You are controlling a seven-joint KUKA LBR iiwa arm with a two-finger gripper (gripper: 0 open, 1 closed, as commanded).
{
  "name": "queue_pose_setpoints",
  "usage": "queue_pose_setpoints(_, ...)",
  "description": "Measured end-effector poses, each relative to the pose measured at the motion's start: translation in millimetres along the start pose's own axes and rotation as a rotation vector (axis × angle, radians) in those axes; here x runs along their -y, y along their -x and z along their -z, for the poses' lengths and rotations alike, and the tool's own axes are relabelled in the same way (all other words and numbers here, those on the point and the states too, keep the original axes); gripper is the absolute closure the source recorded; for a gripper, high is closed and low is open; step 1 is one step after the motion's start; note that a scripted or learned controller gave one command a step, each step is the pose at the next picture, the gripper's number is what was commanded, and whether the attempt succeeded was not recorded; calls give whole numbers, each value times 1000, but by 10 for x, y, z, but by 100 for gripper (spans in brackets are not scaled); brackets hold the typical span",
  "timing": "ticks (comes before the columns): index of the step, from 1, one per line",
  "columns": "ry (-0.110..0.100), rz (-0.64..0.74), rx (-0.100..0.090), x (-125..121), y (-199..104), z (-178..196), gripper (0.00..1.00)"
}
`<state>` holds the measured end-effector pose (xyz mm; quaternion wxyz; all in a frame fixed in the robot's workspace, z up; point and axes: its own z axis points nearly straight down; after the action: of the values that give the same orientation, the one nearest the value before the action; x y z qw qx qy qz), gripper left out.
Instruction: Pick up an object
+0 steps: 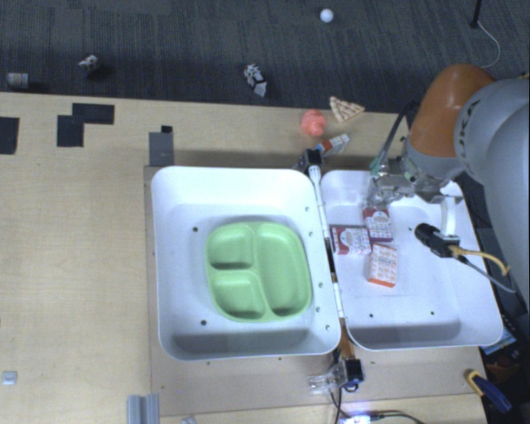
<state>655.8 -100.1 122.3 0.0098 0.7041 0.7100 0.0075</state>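
The arm (497, 124) comes in from the upper right of the frame, and its gripper (383, 192) sits over the upper part of the right bin (414, 310), near that bin's back wall. From this angle it cannot be told whether the gripper is open or closed, and nothing is seen held in it. Just below it in the frame lies a red packet (378, 224), close to the gripper tip; whether they touch is unclear. A flat box (351, 241) lies touching or just beside the red packet's lower left, near the bin's left wall. An orange packet (383, 267) lies lower, towards the bin's middle, slightly tilted. The left bin (166, 248) holds a green tray (257, 269) with three compartments, lying flat in the middle. On the bench (74, 273) behind the bins, at upper centre, are a pink ball (312, 122), a wedge (346, 108) to its right, and a small tube (331, 145) just below them. A white ball (326, 15) lies on the dark floor at the top of the frame.
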Motion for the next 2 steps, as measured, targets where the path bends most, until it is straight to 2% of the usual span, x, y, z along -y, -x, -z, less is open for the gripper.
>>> queue_pose_setpoints(1,0,0,0,1,0,-1,0)
queue_pose_setpoints(2,-19,-6,-2,477,67,-351,0)
